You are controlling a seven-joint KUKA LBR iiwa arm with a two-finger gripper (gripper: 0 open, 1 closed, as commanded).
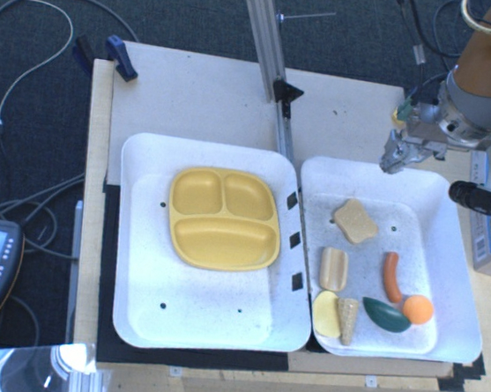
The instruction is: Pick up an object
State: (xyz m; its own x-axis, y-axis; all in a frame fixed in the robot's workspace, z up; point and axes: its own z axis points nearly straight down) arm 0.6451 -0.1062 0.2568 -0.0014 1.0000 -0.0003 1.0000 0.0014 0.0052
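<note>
Hand (395,159) hovers at the right bin's (459,261) far rim, grip impossible to tell; the bread (354,221) below looks light, stiff — pinch its edges.

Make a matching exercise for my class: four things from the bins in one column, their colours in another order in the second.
Things:
1. tray
2. sausage
3. ball
4. cracker

Colours:
A. orange
B. tan
C. yellow
D. red-brown

Pairs: 1-C, 2-D, 3-A, 4-B
</note>
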